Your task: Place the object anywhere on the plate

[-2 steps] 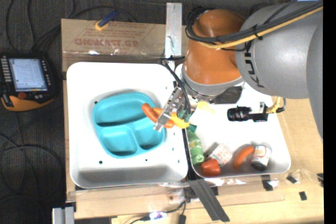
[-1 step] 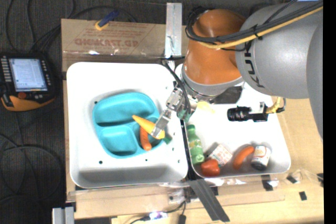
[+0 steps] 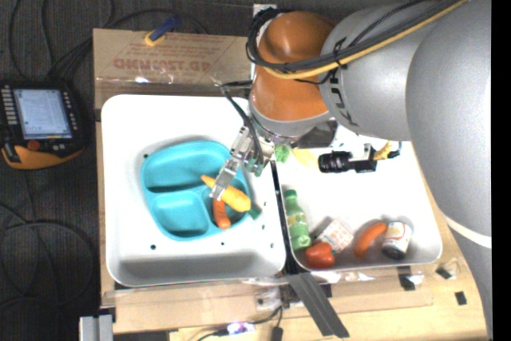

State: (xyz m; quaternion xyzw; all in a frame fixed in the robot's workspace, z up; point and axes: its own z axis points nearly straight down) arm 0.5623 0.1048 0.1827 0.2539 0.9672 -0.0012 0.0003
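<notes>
The blue divided plate (image 3: pixel 180 184) lies in the left bin (image 3: pixel 128 251). A yellow and orange toy piece (image 3: pixel 230 196) rests on the plate's right rim, with a small orange carrot-like piece (image 3: pixel 220 214) just below it. My gripper (image 3: pixel 231 168) hangs over the plate's right edge, slanting down and left, its tip right above the yellow piece's upper end. Whether it touches or grips that piece is too small to tell.
The right bin (image 3: pixel 423 243) holds a green bottle (image 3: pixel 297 221), a red pepper (image 3: pixel 320 255), a white packet (image 3: pixel 338 235), an orange sausage shape (image 3: pixel 369 239), a small can (image 3: pixel 397 239) and a yellow bit (image 3: pixel 304 156). The divider between the bins runs just right of the gripper.
</notes>
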